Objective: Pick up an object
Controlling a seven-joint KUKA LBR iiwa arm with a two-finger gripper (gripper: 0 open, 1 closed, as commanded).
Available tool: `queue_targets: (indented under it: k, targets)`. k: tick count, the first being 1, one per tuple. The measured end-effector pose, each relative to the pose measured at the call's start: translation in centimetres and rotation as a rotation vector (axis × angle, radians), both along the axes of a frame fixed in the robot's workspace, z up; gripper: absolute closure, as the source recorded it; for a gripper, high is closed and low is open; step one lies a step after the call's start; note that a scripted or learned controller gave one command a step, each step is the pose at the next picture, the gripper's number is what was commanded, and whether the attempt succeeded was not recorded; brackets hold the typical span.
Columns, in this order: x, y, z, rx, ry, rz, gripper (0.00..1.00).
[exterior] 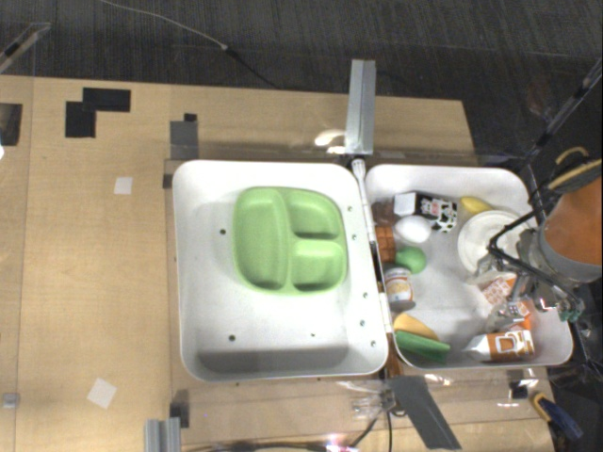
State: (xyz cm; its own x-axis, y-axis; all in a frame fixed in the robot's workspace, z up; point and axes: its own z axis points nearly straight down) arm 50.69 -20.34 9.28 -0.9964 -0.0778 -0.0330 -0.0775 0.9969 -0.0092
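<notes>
Wooden table [85, 281] carries two shallow white bins, and the job is barely begun: nothing is lifted yet. The likeliest thing to pick is a crinkly orange-and-white packet [499, 290], lying in the right bin [452, 363] directly under the gripper [514, 299]. Whether the gripper is spread or pressed together I cannot tell; wires and the grey wrist blur it. Just below it lies a boxy orange carton [513, 345], and just above and to its left a smooth white plate [482, 235]. Further left sit a glossy white egg [412, 229], a green ball [411, 259], a small jar [399, 287] and a green-and-yellow wedge [419, 340]. Well apart, the left bin [203, 337] holds a matte green divided plate [287, 238]. Closing, gripping and lifting all remain.
</notes>
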Motion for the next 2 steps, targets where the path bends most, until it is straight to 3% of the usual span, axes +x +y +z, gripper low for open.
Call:
queue_targets:
  k: [1, 2]
  targets:
    - [0.3, -0.1, -0.2, 0.004, 0.011, -0.055, 0.00]
    - [1.0, 0.0, 1.3, -0.001, -0.009, -0.050, 1.00]
